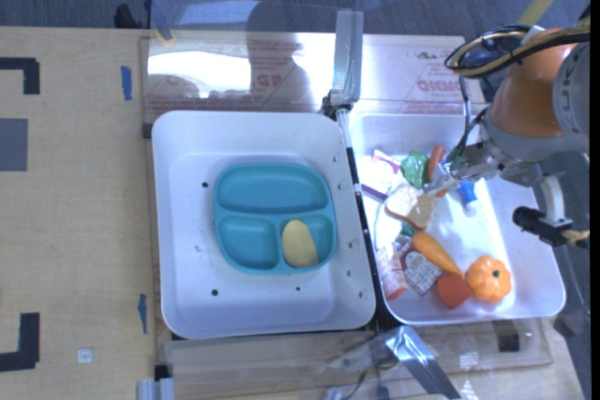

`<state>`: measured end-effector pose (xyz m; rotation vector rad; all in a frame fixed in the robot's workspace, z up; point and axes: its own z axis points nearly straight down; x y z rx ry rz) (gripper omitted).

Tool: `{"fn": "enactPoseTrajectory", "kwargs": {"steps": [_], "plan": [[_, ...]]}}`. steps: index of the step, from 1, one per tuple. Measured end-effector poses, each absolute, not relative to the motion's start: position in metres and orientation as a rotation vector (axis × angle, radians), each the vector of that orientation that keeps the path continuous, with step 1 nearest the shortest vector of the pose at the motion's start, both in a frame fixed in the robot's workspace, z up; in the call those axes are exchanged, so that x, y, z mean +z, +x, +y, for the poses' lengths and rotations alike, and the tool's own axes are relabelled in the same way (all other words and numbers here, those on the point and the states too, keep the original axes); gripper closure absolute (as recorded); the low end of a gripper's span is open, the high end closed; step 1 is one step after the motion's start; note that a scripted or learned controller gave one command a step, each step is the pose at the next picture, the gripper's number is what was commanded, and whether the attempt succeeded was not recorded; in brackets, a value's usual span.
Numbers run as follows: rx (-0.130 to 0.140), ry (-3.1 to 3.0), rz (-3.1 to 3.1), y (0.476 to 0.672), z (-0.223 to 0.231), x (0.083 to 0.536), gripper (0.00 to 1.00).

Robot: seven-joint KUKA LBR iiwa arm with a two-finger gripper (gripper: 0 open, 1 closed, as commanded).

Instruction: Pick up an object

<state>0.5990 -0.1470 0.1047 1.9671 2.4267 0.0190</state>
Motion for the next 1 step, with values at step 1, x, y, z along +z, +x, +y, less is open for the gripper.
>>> {"fn": "enactPoseTrajectory", "kwargs": {"steps": [1], "plan": [[0.022, 1.967, 2.422, 0.6001, -0.1473, 0.1153, 1.0]]}}
